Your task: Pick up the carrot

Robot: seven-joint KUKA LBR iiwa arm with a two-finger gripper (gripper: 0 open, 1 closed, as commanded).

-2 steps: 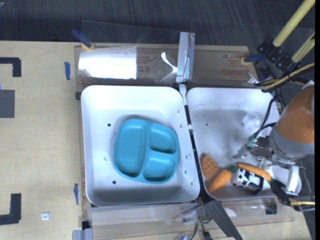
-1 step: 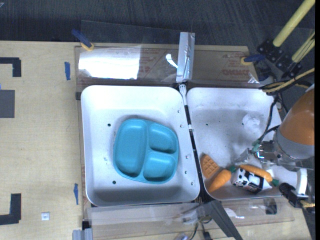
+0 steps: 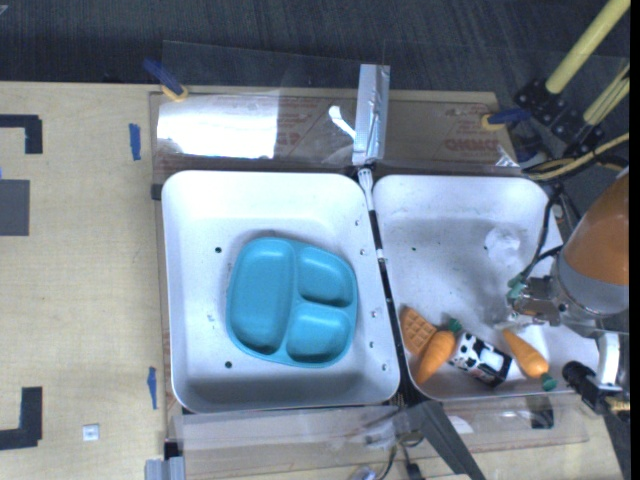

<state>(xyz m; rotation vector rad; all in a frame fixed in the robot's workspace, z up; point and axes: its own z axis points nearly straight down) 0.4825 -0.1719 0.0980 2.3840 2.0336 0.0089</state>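
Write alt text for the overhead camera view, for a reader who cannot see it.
Two white bins sit side by side: the right bin holds two carrots, a waffle-like piece and a black-and-white toy along its near edge. The left bin holds a blue divided plate. The grey arm reaches in from the right.

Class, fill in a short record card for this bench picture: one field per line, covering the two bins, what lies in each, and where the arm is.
left bin: holds a blue divided plate
right bin: toys grouped along its near edge
carrots: two orange ones, one near the bin divider, one further right
waffle-patterned piece: beside the left carrot
black-and-white toy: between the two carrots
arm: over the right bin's right side
tool: above the right carrot, nothing seen held
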